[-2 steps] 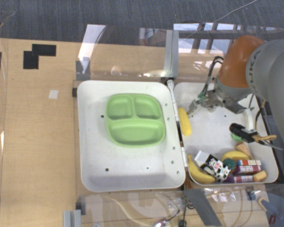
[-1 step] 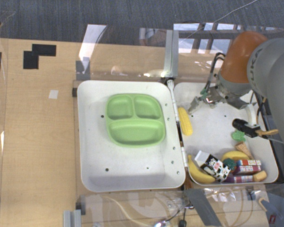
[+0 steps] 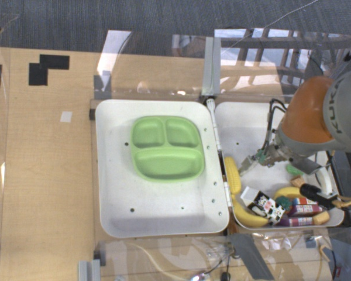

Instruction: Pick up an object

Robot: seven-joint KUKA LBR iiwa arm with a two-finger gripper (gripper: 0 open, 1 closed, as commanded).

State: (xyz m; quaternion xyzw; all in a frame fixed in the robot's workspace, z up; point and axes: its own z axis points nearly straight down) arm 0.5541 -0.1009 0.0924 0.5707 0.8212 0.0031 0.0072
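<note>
Camera view, largest to smallest: wooden table [image 3: 41,174]; left bin [image 3: 114,204] holding a green divided plate [image 3: 166,148]; right bin [image 3: 245,122] with the arm [image 3: 316,113] above it. Jaws [image 3: 254,158] hang over bare bin floor, state not discernible. Banana [image 3: 250,214], corn cob [image 3: 232,175] and small toys lie along the near edge.

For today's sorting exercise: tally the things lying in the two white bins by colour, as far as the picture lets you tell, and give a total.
Green: 1, the divided plate in the left bin.
Yellow: 3, the corn cob and two bananas.
Mixed colours: a pile of small toys, too jumbled to count.
Total: 4 countable things.
</note>
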